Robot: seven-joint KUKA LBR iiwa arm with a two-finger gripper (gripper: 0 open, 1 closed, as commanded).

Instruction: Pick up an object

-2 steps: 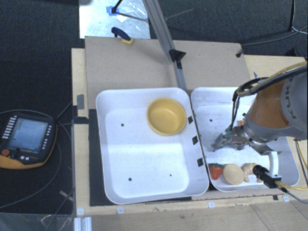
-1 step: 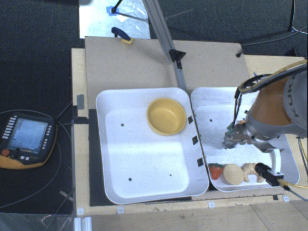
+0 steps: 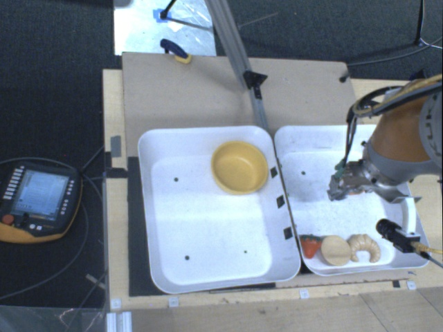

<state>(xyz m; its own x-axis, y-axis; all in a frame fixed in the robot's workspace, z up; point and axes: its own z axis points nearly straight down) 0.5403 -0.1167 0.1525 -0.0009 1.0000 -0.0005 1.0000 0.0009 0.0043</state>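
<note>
We see a cardboard-covered bench (image 3: 208,92) carrying two shallow white bins set side by side, their inner rims touching along a line of small black clips. The left bin (image 3: 163,254) is the larger in the view, and the right bin (image 3: 311,147) sits just beside it, partly covered by the arm.

The arm (image 3: 408,133) reaches in from the right, its orange band broad above the grey wrist, with cables looping over the top of it. It hangs over the right side of the right bin.

In the left bin we find a yellow bowl (image 3: 239,167), upright, resting in the far right corner close to the rim shared with the other bin.

On the floor to the left of the bench lies a teach pendant (image 3: 36,200) with a lit screen and a yellow-orange body, well apart from the bins.

The gripper (image 3: 340,189) points toward the left, over the middle of the right bin's floor. We cannot tell from this angle how it is set, and we see nothing caught in it.

Along the near edge of the right bin sit three small things in a row: a croissant (image 3: 365,247) on the right, a round beige bun (image 3: 335,250) touching it, and a small red piece (image 3: 311,245) on the left, against the bun. All three lie near the gripper but apart from it.
</note>
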